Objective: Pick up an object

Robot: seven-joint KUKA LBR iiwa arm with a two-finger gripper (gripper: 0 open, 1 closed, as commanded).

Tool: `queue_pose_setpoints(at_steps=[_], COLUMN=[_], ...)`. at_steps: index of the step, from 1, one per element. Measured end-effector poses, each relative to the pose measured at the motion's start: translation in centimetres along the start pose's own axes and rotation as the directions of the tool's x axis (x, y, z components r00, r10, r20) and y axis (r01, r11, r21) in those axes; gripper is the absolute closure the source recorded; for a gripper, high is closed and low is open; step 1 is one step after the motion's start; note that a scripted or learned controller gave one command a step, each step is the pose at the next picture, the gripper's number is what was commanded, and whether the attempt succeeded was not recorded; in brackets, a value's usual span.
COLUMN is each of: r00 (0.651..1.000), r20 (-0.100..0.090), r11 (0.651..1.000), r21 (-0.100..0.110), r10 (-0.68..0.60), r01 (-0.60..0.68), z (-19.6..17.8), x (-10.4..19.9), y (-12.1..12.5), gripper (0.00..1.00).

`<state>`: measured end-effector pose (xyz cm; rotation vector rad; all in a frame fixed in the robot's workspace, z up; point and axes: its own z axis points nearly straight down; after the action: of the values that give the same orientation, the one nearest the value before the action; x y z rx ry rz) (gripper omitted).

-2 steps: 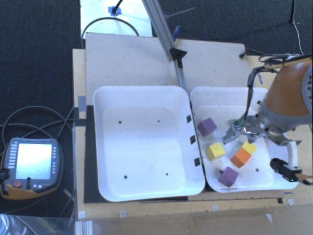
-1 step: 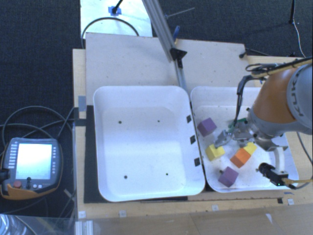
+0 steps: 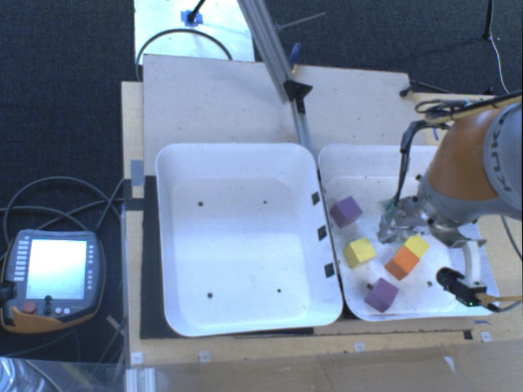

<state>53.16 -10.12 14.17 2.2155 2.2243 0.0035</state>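
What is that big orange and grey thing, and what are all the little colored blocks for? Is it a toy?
It is a robot arm, not a toy. It reaches in from the right, and a camera above the bench looks down on it at a slant. At the arm's end is a gripper, like a hand with two fingers, low over the right bin.

The bench bears two shallow white bins. The left bin sits beside it. In the right bin lie small blocks: a purple block near the back, a yellow block, an orange block with another yellow block touching it, and a second purple block near the front.

The robot's job is to pick one up. I cannot tell if its fingers are open, and I see nothing held between them.

The grey box with a screen at the left is probably its controller.
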Motion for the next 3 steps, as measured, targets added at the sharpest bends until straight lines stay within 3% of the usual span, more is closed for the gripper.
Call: queue_pose_setpoints(at_steps=[2,3], r00=[1.000,1.000], r20=[0.002,-0.002], r11=[1.000,1.000], r21=[-0.005,0.000], r10=[-0.001,-0.006], r01=[0.001,0.006], z=[-11.5,-12.1], x=[0.6,5.7], y=[0.9,0.8], gripper=[1.00,1.00])
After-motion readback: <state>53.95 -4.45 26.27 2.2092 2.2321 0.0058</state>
